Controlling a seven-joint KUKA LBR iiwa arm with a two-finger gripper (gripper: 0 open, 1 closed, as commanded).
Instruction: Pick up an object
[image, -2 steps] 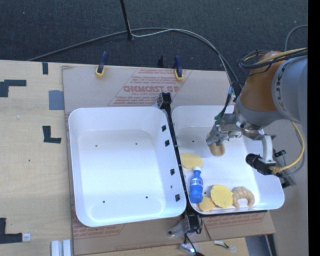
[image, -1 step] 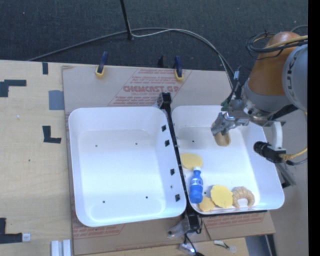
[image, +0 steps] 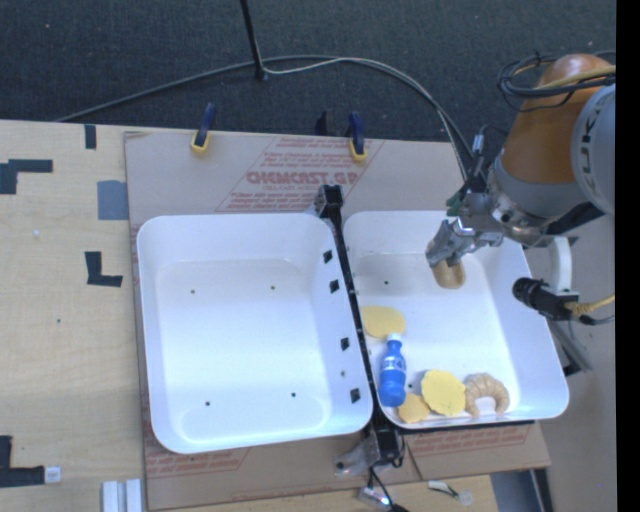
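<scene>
At the near edge of the right bin (image: 520, 330) lie a croissant (image: 486, 392), a yellow piece (image: 443, 392) touching it, and an upright-lying blue bottle (image: 392, 371) beside the divider, with a yellow disc (image: 383, 321) just beyond. Farther back, the gripper (image: 449, 262) hangs above the bin's far half, clenched on a small tan object (image: 450, 275) lifted off the floor. The left bin (image: 160, 300) sits beside it.

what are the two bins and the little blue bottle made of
Bins: probably thin moulded plastic, glossy white, judging by the rounded rims and soft sheen. Blue bottle: likely plastic too, smooth, with a white cap and label; too small to be sure.
</scene>
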